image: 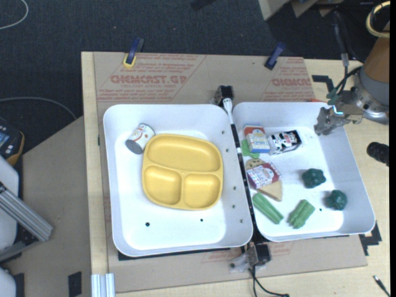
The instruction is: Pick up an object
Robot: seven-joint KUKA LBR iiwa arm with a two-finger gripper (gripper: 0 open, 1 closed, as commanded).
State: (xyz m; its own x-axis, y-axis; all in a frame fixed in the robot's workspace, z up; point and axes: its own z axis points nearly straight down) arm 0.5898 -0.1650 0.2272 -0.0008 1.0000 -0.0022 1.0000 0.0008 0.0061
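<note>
We hover our hand (324, 122), grip state unclear to us, at the right bin's (356, 159) far rim, the candidate black-and-white carton (285, 141) lying just beside it toward the bin's middle.

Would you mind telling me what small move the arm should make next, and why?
Probably a short move left and down toward the black-and-white carton. The end effector sits at the right bin's upper right corner holding nothing, and that carton looks like the nearest item.
</note>
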